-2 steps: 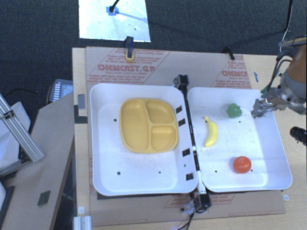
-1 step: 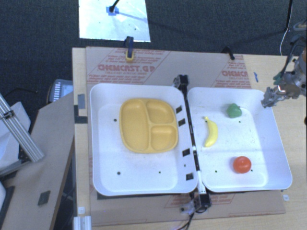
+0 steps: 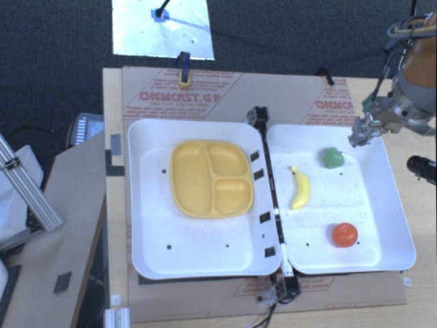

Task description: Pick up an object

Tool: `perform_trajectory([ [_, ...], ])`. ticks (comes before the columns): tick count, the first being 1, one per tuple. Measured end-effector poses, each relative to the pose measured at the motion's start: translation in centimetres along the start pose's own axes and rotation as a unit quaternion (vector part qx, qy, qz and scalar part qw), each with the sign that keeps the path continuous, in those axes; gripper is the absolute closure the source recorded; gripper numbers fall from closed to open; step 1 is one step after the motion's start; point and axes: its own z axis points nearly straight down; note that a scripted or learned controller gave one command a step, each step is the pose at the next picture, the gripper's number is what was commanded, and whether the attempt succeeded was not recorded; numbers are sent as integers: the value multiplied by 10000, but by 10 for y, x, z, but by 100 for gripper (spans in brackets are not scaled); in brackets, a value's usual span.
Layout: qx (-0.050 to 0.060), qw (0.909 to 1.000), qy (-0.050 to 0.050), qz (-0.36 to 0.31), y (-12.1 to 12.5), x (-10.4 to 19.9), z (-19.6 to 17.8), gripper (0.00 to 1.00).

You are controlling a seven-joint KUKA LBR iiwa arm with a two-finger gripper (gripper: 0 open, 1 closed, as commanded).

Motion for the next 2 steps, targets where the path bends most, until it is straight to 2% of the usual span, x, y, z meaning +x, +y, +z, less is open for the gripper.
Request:
perform_trajectory([
  [1, 8, 10000, 4, -4, 7, 57, 0, 100],
  [2, 11, 10000, 1, -1, 23, 111, 19, 100],
])
